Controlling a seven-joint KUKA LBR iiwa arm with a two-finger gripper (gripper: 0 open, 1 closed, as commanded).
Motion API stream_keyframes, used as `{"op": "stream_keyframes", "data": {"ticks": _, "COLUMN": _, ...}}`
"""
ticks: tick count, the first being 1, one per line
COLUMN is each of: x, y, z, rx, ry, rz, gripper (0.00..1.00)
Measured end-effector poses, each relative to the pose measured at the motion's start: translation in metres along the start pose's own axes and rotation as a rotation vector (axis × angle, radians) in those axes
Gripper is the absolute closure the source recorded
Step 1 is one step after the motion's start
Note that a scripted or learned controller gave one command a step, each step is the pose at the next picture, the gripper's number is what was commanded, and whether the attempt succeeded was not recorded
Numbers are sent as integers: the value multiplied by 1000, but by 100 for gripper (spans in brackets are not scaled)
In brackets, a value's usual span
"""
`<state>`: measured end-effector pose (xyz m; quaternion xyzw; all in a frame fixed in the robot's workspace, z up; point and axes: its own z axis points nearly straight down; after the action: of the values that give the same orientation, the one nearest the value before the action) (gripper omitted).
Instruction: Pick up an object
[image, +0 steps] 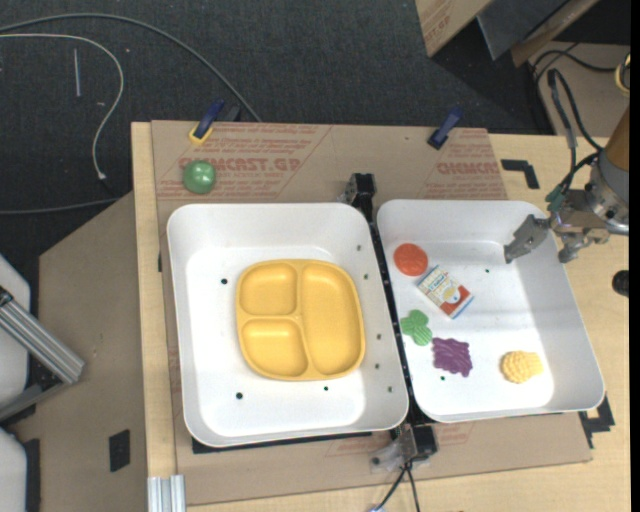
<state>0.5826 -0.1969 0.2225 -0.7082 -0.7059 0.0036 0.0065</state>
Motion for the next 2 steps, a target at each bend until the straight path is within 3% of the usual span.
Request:
{"op": "stream_keyframes", "data": {"ticks": 1, "x": 1, "y": 3, "z": -8, "rx": -13, "ry": -3, "rz": -4, "gripper": 0}}
{"op": "stream_keyframes", "data": {"ticks": 2, "x": -7, "y": 0, "z": 37, "rx": -13, "ry": -3, "rz": -3, "gripper": 0}}
